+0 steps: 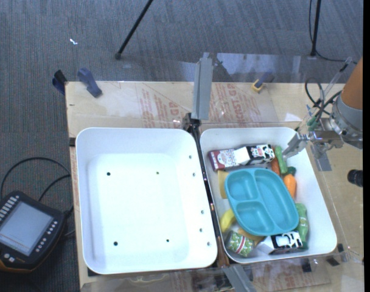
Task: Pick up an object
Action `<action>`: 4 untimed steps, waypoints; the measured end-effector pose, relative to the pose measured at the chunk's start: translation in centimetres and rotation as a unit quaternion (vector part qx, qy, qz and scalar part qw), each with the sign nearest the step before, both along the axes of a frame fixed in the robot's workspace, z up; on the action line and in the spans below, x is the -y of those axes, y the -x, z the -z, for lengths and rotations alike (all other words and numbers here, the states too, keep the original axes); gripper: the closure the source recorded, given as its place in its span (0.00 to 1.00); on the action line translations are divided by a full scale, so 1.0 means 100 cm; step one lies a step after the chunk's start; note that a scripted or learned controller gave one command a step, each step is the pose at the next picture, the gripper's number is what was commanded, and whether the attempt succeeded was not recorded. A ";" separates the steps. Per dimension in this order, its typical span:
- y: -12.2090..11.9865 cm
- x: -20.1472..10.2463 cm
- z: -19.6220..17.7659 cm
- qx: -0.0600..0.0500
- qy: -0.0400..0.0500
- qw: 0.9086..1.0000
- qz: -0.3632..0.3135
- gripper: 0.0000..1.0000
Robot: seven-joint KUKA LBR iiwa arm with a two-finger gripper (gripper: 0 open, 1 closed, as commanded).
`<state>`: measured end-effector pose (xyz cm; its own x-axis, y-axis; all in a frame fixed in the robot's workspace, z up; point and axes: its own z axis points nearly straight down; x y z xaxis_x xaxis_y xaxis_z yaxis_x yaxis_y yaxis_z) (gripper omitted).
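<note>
Broadly, the bench (pixel 142 105) carries two shallow white bins side by side. The left bin (pixel 87 151) sits toward nine o'clock. The right bin (pixel 324 199), toward four o'clock, holds a jumble of objects. Largest among them is a blue divided tray (pixel 261 201), lying tilted across the middle of that bin. At its twelve o'clock edge lies a brown milk carton (pixel 229 158), and just beside that a black-and-white cow-print carton (pixel 260 153). At the tray's three o'clock side an orange carrot (pixel 289 184) rests against a green vegetable (pixel 281 162). A yellow banana (pixel 227 219) peeks out at the tray's eight o'clock, with a green netted item (pixel 238 242) at its six o'clock, and a second small cow-print carton (pixel 288 241) lies at five o'clock.

The gripper (pixel 322 142) hangs at three o'clock in the view, over the right bin's far right rim, above the objects; whether it is wide or narrow cannot be told, and no object is seen in it.
</note>
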<state>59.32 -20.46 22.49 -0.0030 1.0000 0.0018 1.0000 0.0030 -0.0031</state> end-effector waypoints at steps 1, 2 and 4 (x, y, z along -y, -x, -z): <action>0.039 0.005 0.129 0.002 -0.001 1.000 0.017 0.00; 0.038 0.007 0.117 0.002 -0.002 1.000 0.020 1.00; 0.025 -0.018 0.135 0.002 -0.004 0.995 -0.102 0.00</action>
